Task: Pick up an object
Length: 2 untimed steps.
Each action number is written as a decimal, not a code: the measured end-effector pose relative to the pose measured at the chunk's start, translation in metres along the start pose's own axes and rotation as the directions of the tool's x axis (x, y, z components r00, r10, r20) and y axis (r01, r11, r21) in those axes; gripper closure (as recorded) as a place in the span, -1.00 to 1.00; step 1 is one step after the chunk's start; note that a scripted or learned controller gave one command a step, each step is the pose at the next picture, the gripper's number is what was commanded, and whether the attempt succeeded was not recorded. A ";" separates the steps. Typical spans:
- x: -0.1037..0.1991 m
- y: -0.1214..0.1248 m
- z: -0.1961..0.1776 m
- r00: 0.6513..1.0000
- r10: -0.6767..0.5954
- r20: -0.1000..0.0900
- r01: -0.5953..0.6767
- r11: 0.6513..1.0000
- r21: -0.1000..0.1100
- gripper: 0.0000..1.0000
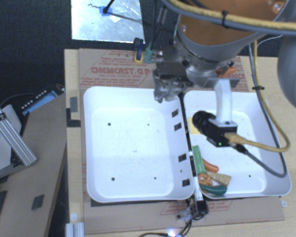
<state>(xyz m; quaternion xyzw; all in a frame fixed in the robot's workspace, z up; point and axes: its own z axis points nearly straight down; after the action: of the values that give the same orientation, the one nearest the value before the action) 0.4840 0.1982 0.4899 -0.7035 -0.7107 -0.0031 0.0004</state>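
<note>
Small objects lie in the near-left corner of the right bin (266, 181): a green stick (197, 158), an orange piece (210, 167), a tan piece (220, 178) and a teal curved piece (213, 190). A yellow item (191, 122) peeks out beside a black unit (210, 128) mounted on a white bracket on the arm. My gripper (166, 89) hangs over the back end of the divider between the two bins, far from the pile. I see nothing held in it.
The left bin (133, 147) lies beside the right one on a cardboard sheet (113, 69). A yellow and grey cable (266, 154) loops over the right bin. Clips (138, 47) stand at the back, and a metal rail (10, 132) is at the left.
</note>
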 end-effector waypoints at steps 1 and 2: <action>-0.009 0.003 -0.040 1.000 0.005 0.002 -0.005 1.000 -0.002 1.00; -0.009 0.002 -0.038 1.000 0.004 0.003 -0.004 1.000 0.002 -1.00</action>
<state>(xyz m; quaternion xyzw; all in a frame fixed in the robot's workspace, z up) 0.4864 0.1892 0.5281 -0.7051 -0.7091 -0.0011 -0.0002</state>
